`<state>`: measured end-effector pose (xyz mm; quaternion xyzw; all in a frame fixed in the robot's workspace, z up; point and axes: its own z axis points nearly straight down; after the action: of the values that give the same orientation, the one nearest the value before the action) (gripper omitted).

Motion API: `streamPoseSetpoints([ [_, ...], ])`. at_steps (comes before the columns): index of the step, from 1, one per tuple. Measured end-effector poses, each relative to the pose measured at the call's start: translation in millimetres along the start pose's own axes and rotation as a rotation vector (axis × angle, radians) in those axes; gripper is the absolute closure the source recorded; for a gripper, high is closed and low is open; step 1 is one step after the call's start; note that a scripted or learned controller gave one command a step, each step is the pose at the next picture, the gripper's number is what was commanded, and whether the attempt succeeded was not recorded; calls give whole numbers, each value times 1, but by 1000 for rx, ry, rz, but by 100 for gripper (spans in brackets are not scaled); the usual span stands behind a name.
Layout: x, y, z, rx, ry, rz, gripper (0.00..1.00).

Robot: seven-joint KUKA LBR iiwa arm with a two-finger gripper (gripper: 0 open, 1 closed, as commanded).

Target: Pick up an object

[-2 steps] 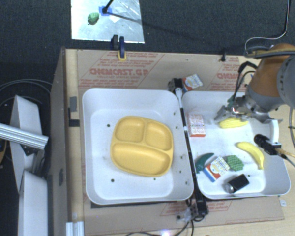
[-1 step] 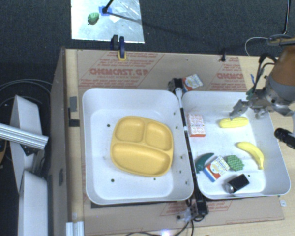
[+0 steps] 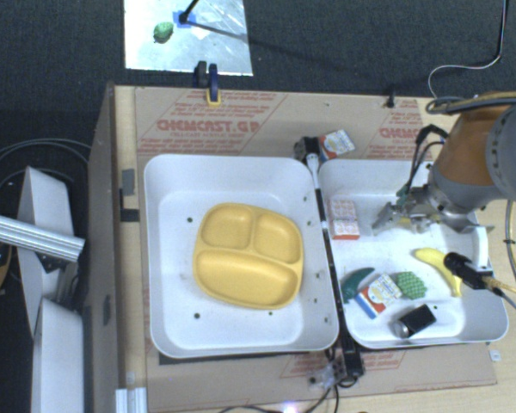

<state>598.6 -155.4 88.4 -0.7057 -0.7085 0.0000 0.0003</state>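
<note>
A KUKA arm's gripper (image 3: 394, 214) hangs over the upper part of the right bin (image 3: 361, 175), right of centre in the frame and just right of a flat pink-and-white packet (image 3: 344, 218). Whether it is open or closed cannot be made out, and nothing is seen in its hold. The other candidates, a banana (image 3: 432, 261), a knobbly green piece (image 3: 408, 283), a dark green piece (image 3: 357, 280), a red-and-white packet (image 3: 377, 295) and a black block (image 3: 414, 319), crowd the bin's lower half. The pink-and-white packet lies flat near the wall shared with the left bin (image 3: 176, 231), so a grab there would likely slide over it or jam against that wall. Among the crowded items, a descent could catch two things or knock one aside.
</note>
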Motion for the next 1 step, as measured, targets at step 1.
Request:
streamPoseSetpoints([
  [1, -24, -22, -61, -4, -2, 3, 0],
])
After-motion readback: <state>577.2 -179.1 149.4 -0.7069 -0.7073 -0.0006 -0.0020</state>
